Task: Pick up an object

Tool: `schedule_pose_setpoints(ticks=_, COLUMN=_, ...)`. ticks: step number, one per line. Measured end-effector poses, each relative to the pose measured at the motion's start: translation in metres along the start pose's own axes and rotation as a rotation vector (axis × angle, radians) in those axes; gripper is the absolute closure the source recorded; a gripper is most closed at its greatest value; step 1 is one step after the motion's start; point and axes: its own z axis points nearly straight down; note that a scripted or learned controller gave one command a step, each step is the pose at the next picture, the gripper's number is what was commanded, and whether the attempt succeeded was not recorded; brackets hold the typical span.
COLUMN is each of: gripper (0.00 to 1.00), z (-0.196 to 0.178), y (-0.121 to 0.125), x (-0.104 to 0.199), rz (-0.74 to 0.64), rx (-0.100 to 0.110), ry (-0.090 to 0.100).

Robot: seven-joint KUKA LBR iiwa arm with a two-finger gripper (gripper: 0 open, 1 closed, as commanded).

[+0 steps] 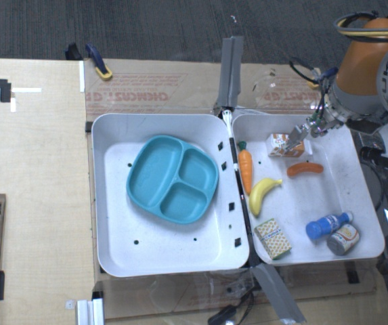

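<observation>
The grey arm with its orange band reaches in from the right, its pincer (300, 135) low over the far end of the right bin (363, 181). Whether it is apart or together cannot be told from here. A small printed snack packet (283, 145) lies just to its left, touching or nearly so. Nearer sit a smooth red sausage (305, 169), a curved yellow banana (263, 192), an orange carrot (246, 169) along the left wall, a patterned cracker box (273, 238), a blue bottle (326, 226) and a tin can (343, 239). The left bin (112, 249) holds a glossy turquoise divided plate (173, 179). Both bins rest on a pale wooden tabletop (31, 154).
</observation>
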Motion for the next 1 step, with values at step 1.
schedule_pose_setpoints(ticks=1, gripper=0.00, z=0.0346, y=-0.0105, x=0.0407, rz=0.017, rx=0.002, ry=0.001)
